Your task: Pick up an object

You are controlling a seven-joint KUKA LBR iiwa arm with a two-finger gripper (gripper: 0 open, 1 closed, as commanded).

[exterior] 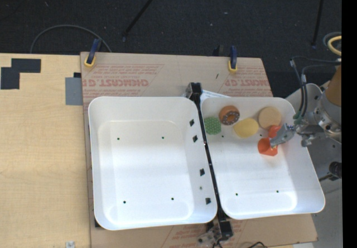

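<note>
1. Near me: right bin, near half bare.
2. Red object at its far right.
3. I see gripper touching it; grip state: cannot tell.

The light is even and bright from above; both white bins almost glare, shadows stay soft, the floor behind is dark, and small details look slightly blurred.
</note>
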